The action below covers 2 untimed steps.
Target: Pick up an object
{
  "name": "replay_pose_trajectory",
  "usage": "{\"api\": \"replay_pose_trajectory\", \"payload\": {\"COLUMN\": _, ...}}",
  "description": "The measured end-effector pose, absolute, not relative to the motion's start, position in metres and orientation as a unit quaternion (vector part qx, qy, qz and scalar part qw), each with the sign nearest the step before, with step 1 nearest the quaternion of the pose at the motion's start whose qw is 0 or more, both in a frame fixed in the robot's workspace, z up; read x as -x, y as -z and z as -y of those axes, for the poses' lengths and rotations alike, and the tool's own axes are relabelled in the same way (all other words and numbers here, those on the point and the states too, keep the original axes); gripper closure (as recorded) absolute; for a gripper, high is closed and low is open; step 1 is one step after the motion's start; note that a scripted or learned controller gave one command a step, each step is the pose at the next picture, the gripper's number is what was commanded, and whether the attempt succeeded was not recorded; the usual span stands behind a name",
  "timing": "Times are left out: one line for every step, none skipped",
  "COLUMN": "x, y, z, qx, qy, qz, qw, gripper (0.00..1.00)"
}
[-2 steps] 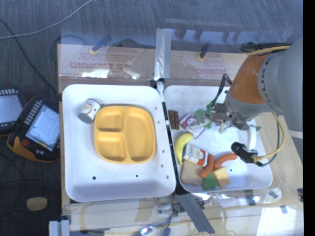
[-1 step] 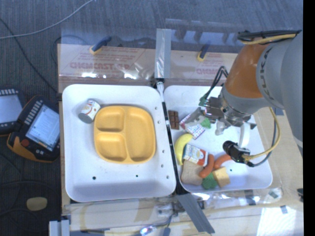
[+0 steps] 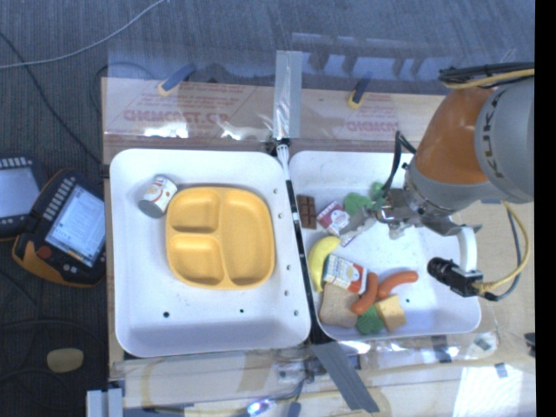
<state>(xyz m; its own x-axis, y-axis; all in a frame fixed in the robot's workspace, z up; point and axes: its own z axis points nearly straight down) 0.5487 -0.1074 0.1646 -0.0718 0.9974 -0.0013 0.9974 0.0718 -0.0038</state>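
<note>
The gripper (image 3: 375, 217) hung low in the right bin (image 3: 434, 320); whether it was spread or pinching, I could not tell. A red-and-white packet (image 3: 333, 216) lay just left of it. Lowering squarely over one piece seemed wisest. "KUKA" showed partly on the arm (image 3: 486, 142)

you have one fixed camera above the bench, looking down at a slant, far enough off to take in both shallow white plastic bins. the left bin (image 3: 130, 320) sits toward 9 o'clock, the right bin (image 3: 452, 315) toward 3 o'clock. the grey arm with the orange band (image 3: 465, 142) enters from 3 o'clock. dark carpet (image 3: 69, 24) fills 12 o'clock.
</note>
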Motion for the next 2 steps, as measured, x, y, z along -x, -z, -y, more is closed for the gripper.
{"api": "replay_pose_trajectory", "payload": {"x": -0.508, "y": -0.239, "z": 0.109, "qx": 0.733, "qy": -0.0013, "qz": 0.680, "qw": 0.000, "gripper": 0.00}}
{"api": "replay_pose_trajectory", "payload": {"x": -0.570, "y": -0.104, "z": 0.122, "qx": 0.717, "qy": -0.0022, "qz": 0.697, "qw": 0.001, "gripper": 0.00}}
